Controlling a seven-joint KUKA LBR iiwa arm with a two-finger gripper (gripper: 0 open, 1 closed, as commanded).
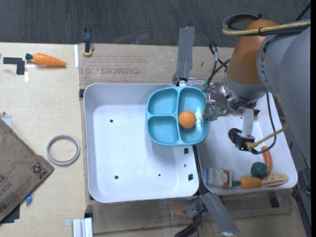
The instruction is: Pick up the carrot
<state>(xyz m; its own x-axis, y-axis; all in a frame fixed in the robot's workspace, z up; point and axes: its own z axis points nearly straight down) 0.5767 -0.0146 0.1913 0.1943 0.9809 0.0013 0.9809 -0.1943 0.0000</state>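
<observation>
A small orange carrot (250, 182) with a green end lies at the front of the right bin (289, 154), between a small printed box (218, 177) and a beige item (275, 179). A second carrot (47, 59) lies on the bench at the far back left, outside both bins. My gripper (207, 110) is at the right rim of a blue divided plate (165, 127), which spans the edge between the two bins. An orange ball (186, 119) sits in the plate. The gripper is well behind and left of the carrot in the bin.
A dark green piece (258, 169) and a thin red-orange piece (267, 159) lie just behind the carrot in the bin. A black cable plug (239, 138) hangs from the wrist above them. On the bench to the left of the left bin (123, 157) are a grey ring (62, 149) and a cardboard box (17, 174).
</observation>
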